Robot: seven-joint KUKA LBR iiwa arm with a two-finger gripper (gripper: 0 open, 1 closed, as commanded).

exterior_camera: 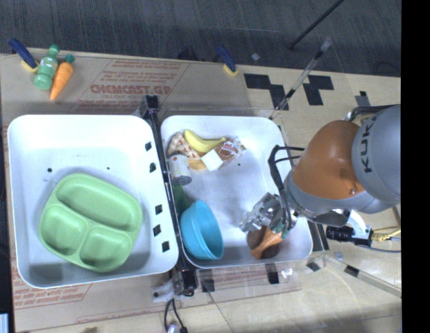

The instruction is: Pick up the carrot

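Arm: grey KUKA arm (371, 165) with an orange band, highest in the scene, reaching over the right rim of the right bin (253, 127); part of the letters "KU" reads on its grey shell.
Tool: the tool (267, 220) is low in the right bin's near right corner; whether it is apart or together cannot be told.
Carrot: an orange carrot (268, 242) lies just under the tool, on a brown item; whether it is gripped cannot be told.
Right bin, rest: blue bowl (201, 231) at the near left corner; banana (201, 142) and wrapped foods at the far edge.
Left bin: left bin (35, 127) carries a green divided plate (90, 220).
Writing: red "CHEMCAST GP" print (130, 89) on the bench's brown sheet.
Bench far left corner: second toy carrot (60, 78) beside a green bottle (46, 71).
Room: dark floor beyond the bench.
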